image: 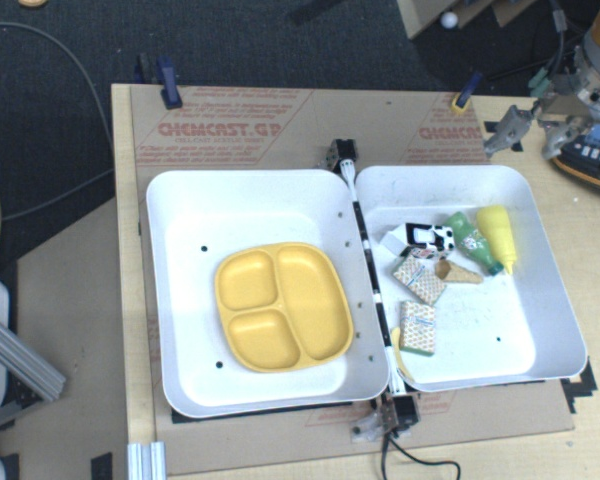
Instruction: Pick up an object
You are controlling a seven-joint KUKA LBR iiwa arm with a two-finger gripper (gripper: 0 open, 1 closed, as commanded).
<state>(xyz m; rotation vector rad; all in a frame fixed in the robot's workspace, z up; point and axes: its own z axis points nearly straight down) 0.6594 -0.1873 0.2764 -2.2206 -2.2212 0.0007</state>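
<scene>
While dark carpet surrounded it, the cardboard-topped bench (pixel 280 118) held two white bins at mid-frame. A yellow divided tray (pixel 283 306) lay in the left bin (pixel 180 268); the right bin (pixel 540 308) held small objects (a yellow bottle (pixel 500 234), a green packet (pixel 470 236), patterned packets (pixel 418 328)). At the upper right edge hung the gripper (pixel 536 128), beyond the bins, its grip impossible to judge.

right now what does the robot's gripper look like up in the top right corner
The gripper is grey metal, with angular silver finger pieces pointing left over the bench. Dark cables run down to it from above. The picture is too blurred to show any markings.
</scene>
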